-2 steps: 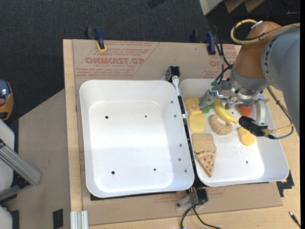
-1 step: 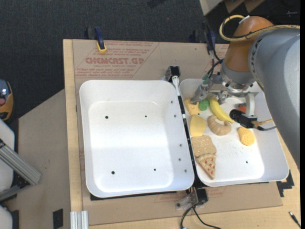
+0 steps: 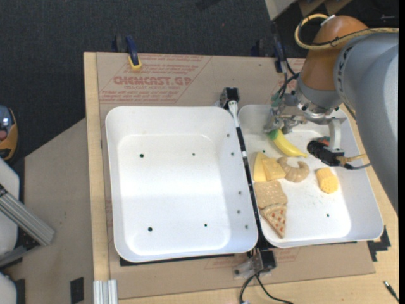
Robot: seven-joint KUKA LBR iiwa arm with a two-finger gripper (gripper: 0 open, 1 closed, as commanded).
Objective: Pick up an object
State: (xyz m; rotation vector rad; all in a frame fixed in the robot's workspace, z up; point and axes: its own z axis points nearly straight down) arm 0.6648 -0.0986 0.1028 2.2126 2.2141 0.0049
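From my remote station I see two shallow white plastic bins: the left bin (image 3: 126,189) is bare, and the right bin (image 3: 354,223) holds six toy foods. Counting rightward: one yellow cheese wedge (image 3: 267,168), one tan cracker (image 3: 271,194), one pizza slice (image 3: 276,219), one yellow banana (image 3: 288,145), one beige shrimp-like piece (image 3: 295,170), one yellow corn chunk (image 3: 327,180). The gripper (image 3: 283,123) hangs over the banana's green end; I cannot tell its pincer state. I'd centre it across the banana's body before closing, clear of the bin wall.

Glossy white plastic bins (image 3: 171,233), matt cardboard (image 3: 158,75)
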